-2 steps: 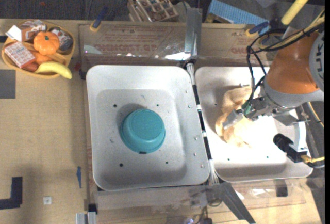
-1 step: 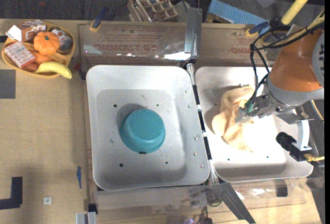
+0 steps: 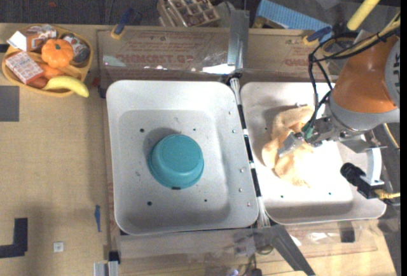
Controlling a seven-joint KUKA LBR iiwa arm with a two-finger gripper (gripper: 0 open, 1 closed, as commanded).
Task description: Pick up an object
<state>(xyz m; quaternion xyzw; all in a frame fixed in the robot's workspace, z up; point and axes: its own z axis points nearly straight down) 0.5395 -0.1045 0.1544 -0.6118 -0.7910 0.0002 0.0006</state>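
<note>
The claw (image 3: 294, 143) sits low in the right bin (image 3: 331, 201), against a tan cloth (image 3: 287, 135) lying toward that bin's left edge; I cannot tell its state. A teal bowl (image 3: 177, 161) rests upside down mid left bin (image 3: 127, 109).

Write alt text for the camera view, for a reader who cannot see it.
The gripper of a grey and orange robot arm is down on a crumpled tan cloth in the right white bin. A teal bowl sits upside down in the left white bin.
</note>
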